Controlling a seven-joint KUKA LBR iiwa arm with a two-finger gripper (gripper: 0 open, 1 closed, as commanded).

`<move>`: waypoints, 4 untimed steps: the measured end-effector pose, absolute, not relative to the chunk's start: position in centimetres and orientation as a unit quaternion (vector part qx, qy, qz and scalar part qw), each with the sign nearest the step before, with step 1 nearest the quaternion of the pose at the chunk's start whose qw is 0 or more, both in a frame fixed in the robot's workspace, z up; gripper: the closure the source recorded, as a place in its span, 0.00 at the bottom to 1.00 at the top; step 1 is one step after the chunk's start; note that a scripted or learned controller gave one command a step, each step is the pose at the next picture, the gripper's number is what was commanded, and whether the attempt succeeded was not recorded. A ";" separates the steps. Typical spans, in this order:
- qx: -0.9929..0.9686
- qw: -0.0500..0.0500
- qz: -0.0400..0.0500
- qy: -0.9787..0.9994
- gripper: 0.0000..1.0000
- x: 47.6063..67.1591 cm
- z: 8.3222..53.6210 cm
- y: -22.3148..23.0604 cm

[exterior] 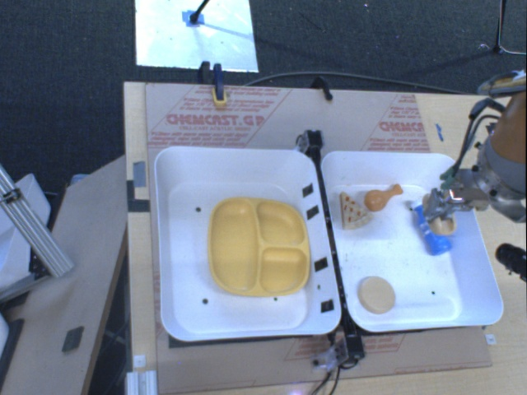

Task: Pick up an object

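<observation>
In the right bin (461, 303) lie a blue object (431, 235), a small tan piece (444, 225) beside it, a chicken drumstick toy (382, 197), a waffle-patterned wedge (354, 211) and a round beige disc (377, 295). My gripper (439, 205) hangs over the bin's right part, just above the top end of the blue object and the tan piece. Nothing shows clearly between its fingers.
The left bin (189, 179) holds a yellow divided plate (258, 245). A black clipped divider (321, 237) runs between the bins. A clamp (218, 85) sits at the board's far edge. An aluminium rail (33, 233) lies off the bench's left.
</observation>
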State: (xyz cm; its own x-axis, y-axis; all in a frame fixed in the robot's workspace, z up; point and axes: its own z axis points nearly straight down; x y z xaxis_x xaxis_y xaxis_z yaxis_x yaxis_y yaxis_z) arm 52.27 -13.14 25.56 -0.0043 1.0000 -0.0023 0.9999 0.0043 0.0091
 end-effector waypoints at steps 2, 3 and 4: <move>0.704 -0.001 0.001 0.710 1.00 51.7 24.9 -2.6; 0.704 0.000 0.001 0.710 1.00 51.2 23.6 2.2; 0.704 -0.001 0.001 0.711 1.00 50.7 22.4 7.8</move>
